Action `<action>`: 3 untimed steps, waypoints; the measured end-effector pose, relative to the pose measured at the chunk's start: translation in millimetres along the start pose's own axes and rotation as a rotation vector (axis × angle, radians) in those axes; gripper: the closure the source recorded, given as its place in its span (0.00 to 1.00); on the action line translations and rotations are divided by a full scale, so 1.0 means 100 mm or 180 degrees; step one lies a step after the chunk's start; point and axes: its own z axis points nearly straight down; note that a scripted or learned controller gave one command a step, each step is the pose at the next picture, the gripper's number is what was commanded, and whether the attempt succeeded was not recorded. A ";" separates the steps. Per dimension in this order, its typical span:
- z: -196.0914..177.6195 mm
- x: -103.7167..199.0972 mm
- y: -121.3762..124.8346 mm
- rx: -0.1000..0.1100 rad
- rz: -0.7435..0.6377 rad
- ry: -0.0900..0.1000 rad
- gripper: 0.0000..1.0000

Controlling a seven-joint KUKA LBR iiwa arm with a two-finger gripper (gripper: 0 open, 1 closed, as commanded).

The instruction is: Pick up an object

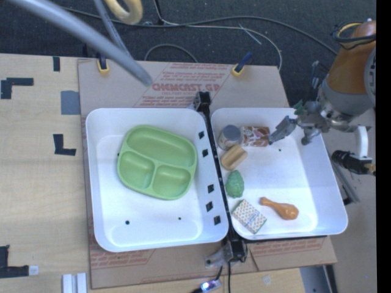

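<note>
Two shallow white plastic bins sit side by side on a cardboard-covered bench. The left bin (104,224) holds a glossy light-green divided plastic tray (157,162), rounded at the corners, with three compartments. The grey arm with its orange band (353,60) reaches over the right bin (317,182) from the right. Its two-finger gripper (292,129) hangs above the bin's upper part with its dark fingers spread apart and nothing between them. Just left of it lies a brown-and-white printed packet (255,135), then a grey round can (229,135) and a tan bread-like block (233,157). Further off sit a bumpy green lump (234,184), a checkered box (249,216) and an orange drumstick-shaped toy (280,208).
</note>
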 end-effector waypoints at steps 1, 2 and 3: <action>-0.09 0.01 0.03 -0.0044 -0.0012 -0.0008 0.00; 0.52 0.01 -0.04 -0.0033 -0.0009 -0.0011 0.00; 0.95 0.00 -0.04 -0.0034 -0.0009 -0.0013 0.00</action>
